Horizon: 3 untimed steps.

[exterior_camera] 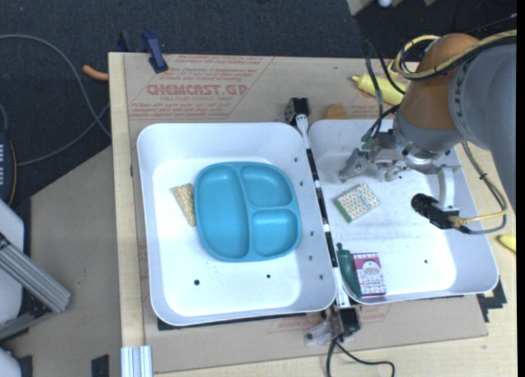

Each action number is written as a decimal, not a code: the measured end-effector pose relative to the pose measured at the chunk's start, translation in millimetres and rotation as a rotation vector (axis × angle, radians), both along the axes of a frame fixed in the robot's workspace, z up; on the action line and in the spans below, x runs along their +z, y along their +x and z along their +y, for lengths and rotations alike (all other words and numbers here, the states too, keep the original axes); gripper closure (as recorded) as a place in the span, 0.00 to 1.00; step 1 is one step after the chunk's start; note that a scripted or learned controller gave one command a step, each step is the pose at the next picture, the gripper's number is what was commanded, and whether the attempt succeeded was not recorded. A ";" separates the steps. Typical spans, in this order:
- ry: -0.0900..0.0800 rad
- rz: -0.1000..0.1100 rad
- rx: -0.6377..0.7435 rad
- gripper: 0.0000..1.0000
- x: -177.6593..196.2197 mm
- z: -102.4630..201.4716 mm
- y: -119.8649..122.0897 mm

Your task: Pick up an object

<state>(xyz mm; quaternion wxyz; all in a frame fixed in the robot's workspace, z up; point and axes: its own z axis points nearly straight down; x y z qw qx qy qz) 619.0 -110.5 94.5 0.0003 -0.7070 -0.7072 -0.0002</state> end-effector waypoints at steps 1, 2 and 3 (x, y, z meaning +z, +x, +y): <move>-0.003 -0.003 -0.001 0.00 35.6 -36.6 32.9; 0.000 0.002 0.000 0.00 -10.6 2.9 2.7; 0.001 0.002 -0.001 0.00 -10.2 15.0 -32.2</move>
